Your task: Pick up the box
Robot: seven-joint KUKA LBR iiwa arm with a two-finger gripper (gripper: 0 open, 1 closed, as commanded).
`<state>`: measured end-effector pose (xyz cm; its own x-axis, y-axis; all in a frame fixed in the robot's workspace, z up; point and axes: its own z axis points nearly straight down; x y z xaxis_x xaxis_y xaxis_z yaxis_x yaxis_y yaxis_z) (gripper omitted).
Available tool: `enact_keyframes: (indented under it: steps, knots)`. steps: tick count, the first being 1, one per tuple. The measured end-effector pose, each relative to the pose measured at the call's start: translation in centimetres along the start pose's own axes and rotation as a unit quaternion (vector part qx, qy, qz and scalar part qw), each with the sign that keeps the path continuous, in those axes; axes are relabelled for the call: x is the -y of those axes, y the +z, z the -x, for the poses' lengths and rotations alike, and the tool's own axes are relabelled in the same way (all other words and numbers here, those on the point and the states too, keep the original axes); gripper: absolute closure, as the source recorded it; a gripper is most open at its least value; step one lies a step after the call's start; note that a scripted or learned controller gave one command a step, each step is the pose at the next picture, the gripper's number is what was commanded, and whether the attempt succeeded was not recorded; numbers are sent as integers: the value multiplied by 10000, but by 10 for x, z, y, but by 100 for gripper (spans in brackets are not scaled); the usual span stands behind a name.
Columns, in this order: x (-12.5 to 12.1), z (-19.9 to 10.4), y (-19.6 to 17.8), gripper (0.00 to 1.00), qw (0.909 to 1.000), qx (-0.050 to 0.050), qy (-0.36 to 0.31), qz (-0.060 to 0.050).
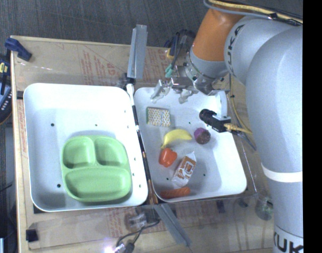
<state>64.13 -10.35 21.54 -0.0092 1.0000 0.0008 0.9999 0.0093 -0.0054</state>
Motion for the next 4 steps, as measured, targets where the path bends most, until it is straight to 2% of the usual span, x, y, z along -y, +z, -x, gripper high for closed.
enact_keyframes:
  steps: [1, 2, 3, 4]
  knots:
    - [-2, 36, 113, 0, 9933, 9, -1154, 31]
    - [5, 17, 119, 0, 9916, 26, -1290, 52]
    - [4, 18, 107, 100, 9914, 32, -1307, 35]
    - [86, -69, 24, 100, 9777, 5, -2099, 12]
